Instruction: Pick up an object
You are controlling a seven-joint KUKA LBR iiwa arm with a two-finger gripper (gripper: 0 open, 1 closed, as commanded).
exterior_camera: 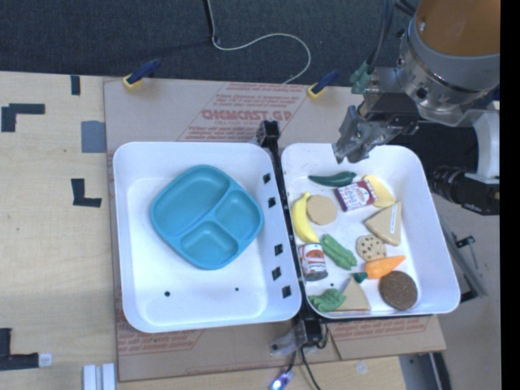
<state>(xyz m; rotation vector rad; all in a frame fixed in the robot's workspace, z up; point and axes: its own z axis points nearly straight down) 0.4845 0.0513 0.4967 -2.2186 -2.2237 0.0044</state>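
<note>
We saw a worktop (49, 242) of pale wood with black marks on it, and a cardboard sheet (236, 112) clamped over it beneath two white bins. Behind the worktop lay dark carpet (97, 15), crossed by a thin white cable (268, 43). The left bin (130, 291) held a blue divided plate (207, 215). The right bin (431, 218) held toy food: a green pepper (331, 179), a banana (303, 219), a round cookie (322, 210), a small red packet (353, 195), a cheese wedge (386, 223), a carrot (382, 267), a can (314, 262) and a brown disc (398, 290), lying close together, several touching. The fingers (351, 149) hung over the bin's far rim, just above the pepper, with nothing between them. We could not tell whether they were apart or closed.
</note>
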